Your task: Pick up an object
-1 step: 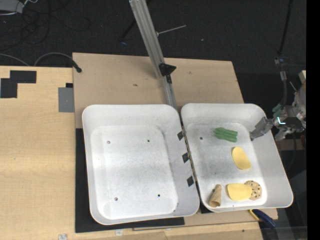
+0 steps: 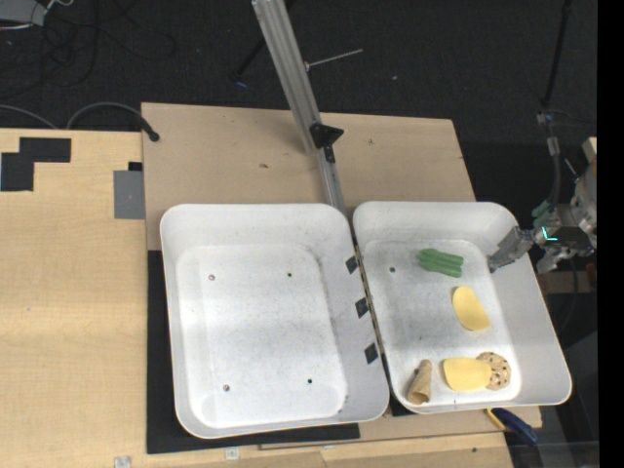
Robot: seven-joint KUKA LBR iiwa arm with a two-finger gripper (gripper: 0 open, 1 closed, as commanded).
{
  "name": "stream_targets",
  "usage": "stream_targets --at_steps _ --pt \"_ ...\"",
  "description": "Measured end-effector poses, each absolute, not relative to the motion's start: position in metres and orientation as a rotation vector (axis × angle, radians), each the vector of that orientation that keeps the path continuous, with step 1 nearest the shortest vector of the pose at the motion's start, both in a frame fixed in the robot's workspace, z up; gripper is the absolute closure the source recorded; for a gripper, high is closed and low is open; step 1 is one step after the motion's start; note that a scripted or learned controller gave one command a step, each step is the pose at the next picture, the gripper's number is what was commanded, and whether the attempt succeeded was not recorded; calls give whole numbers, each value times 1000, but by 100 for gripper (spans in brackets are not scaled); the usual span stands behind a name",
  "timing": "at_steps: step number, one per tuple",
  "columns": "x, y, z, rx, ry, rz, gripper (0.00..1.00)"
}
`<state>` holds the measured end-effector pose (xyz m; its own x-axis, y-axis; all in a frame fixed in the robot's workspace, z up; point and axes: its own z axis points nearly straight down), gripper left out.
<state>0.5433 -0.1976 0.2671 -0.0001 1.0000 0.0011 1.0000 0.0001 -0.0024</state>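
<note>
The right bin (image 2: 526, 359) holds several small objects. A green ridged piece (image 2: 441, 261) lies near its far side, with a yellow oval piece (image 2: 470, 308) just in front of it. At the near side are a tan cone (image 2: 420, 382), a yellow flat piece (image 2: 464, 373) and a round cookie (image 2: 494, 370). My gripper (image 2: 509, 250) reaches in over the bin's right rim, to the right of the green piece and apart from it. Nothing shows in its grasp.
The left bin (image 2: 185, 300) stands beside the right one, joined by black clips (image 2: 362, 306). A slanted aluminium rail (image 2: 292, 76) rises behind the bins. Wooden bench surface lies to the left and behind.
</note>
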Motion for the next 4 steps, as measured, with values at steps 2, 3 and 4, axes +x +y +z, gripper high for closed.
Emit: stream_targets --at_steps 2,3,4 --pt "551 -189 162 -2219 -2214 5 0" --pt "550 -186 97 -2217 -2214 6 0" --pt "551 -188 111 -2228 -2210 3 100"
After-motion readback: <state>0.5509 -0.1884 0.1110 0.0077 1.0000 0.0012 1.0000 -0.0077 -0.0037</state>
